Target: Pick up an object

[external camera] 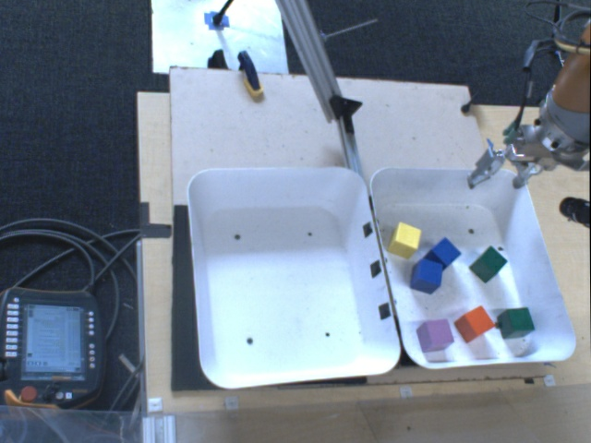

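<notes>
Yellow cube lies well apart from the empty, spread hand

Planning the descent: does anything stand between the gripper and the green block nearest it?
Nothing visible does. The gripper hangs open above the far rim of the right bin, and the green block sits apart from the other blocks, bare floor around it.

The arm is cut off by the right edge just above its orange band. The slanted metal pole runs out past the top edge. The nearer blue cube hides part of the farther blue cube. Dark specks in the left bin are too small to identify.
</notes>
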`<control>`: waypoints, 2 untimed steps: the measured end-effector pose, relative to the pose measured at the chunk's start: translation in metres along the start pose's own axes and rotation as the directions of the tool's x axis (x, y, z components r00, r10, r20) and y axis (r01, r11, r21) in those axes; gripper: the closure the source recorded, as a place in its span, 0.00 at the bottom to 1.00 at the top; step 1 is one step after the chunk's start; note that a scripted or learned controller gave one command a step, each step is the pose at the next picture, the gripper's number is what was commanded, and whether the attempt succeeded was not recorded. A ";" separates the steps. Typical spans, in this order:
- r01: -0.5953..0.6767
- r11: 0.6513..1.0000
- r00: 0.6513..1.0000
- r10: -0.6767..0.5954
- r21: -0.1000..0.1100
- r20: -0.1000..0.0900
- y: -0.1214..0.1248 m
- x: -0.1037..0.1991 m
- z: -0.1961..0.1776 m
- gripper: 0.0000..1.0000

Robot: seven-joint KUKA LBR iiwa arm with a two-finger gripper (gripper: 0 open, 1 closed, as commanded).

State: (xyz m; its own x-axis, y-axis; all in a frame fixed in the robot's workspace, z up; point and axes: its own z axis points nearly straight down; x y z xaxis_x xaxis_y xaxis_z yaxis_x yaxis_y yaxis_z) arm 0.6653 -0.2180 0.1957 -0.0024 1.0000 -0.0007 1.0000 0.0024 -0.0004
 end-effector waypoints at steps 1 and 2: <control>0.003 1.000 1.000 -0.003 0.001 -0.001 0.008 0.006 0.054 0.00; 0.006 1.000 1.000 -0.006 -0.008 0.003 0.010 0.005 0.039 1.00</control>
State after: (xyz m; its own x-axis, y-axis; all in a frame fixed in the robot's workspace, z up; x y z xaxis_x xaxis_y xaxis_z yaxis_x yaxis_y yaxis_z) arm 0.6754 -0.2125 0.1571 -0.0085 1.0000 -0.0034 0.9999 0.0085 0.0071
